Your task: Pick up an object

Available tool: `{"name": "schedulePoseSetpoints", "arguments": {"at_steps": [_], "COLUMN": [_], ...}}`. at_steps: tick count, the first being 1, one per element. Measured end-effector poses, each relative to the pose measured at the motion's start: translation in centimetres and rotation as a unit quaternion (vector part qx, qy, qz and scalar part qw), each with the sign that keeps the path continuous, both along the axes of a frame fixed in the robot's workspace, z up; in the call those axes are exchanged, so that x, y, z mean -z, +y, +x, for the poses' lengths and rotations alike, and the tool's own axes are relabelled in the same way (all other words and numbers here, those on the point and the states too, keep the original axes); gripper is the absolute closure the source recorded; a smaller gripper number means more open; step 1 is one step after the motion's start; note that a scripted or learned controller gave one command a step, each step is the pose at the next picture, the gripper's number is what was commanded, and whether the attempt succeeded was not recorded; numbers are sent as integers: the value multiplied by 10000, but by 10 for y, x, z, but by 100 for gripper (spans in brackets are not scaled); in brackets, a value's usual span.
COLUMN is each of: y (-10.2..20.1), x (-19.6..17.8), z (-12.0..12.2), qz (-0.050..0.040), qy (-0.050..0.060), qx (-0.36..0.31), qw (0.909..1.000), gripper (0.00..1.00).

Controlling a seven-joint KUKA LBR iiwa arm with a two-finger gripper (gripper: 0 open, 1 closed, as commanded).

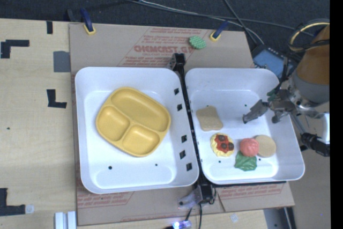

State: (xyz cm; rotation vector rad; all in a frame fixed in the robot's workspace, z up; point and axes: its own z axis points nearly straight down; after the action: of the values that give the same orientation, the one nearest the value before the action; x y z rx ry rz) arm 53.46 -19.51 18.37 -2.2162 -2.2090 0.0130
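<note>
Camera view: the arm is reaching in, and nothing is picked up yet.
The left white bin [88, 131] holds a yellow plastic tray with 3 parts [133, 121]. The right white bin [230, 80] holds 5 small toy foods. The grey gripper [261, 111] hangs spread wide and holding nothing; next it must drop onto the nearby tan toast-shaped toy [209, 118].

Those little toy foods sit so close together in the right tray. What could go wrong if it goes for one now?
The red round toy, tan disc and green leafy piece touch, so the pincer may nudge neighbours or grab two. The flat tan bread-shaped slice offers little height to grip. They also lie near the white right bin wall.
</note>
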Motion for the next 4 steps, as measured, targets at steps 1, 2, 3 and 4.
{"name": "schedulePoseSetpoints", "arguments": {"at_steps": [1, 2, 3, 4], "y": [0, -2, -2, -3], "x": [-8, 56, 100, 87], "z": [3, 2, 2, 4], "qz": [-15, -9, -26, -37], "qy": [-65, -39, -75, -96], "qx": [-21, -19, -23, -23], "qw": [10000, 10000, 10000, 9999], "gripper": [0, 0, 0, 100]}}
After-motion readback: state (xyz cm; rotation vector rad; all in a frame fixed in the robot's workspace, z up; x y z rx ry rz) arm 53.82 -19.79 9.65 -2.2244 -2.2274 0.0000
